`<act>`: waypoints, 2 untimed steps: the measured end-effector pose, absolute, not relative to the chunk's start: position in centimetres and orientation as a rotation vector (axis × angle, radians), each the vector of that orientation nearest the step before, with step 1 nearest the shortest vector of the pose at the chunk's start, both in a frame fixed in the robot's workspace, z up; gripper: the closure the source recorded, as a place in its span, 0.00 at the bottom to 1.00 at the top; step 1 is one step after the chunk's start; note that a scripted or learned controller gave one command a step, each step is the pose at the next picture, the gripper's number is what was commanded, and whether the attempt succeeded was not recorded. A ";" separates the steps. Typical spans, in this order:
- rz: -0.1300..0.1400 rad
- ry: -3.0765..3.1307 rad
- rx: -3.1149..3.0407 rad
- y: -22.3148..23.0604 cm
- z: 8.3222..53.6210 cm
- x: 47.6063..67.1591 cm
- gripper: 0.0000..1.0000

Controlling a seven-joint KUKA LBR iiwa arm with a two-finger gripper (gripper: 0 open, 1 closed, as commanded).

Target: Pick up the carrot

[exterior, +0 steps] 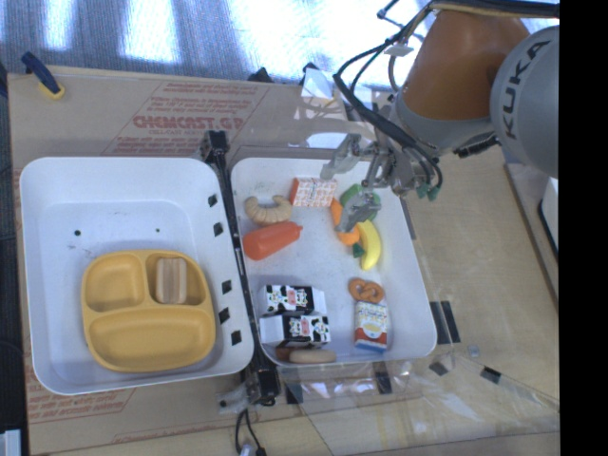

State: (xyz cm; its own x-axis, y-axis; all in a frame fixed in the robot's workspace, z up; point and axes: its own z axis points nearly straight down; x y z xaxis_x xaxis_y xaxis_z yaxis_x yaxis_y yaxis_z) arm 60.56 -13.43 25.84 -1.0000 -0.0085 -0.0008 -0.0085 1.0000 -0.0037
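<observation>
A: Where is our carrot (271, 239)?

B: It lies in the right bin (410, 283), near the left wall. It is orange-red and fat at one end. A curled croissant (268, 207) sits just above it.

A: And our gripper (366, 190)?

B: It hangs over the top right part of that bin, above a green thing (356, 204), an orange piece (336, 213) and the banana (369, 245). We cannot tell what state the gripper is in; it is too small and dark there.

A: So what could go wrong?

B: We think we are over the wrong spot. If we go down here, we may grab the banana or the orange piece, since those look a bit like a carrot.

A: And at the carrot?

B: It looks round and smooth, so it may roll or slip out. The croissant is close, so we could bump it too.
</observation>
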 end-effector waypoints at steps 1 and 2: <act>-0.002 3.126 -0.319 -21.1 19.3 64.2 0.00; 0.004 3.101 -0.522 -20.3 8.9 62.4 0.00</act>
State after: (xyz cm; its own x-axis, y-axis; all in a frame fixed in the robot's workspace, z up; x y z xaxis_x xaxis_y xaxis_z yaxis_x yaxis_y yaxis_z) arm 62.39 -20.27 8.94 -0.9449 -0.3272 0.0026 -0.3272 0.9449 0.0028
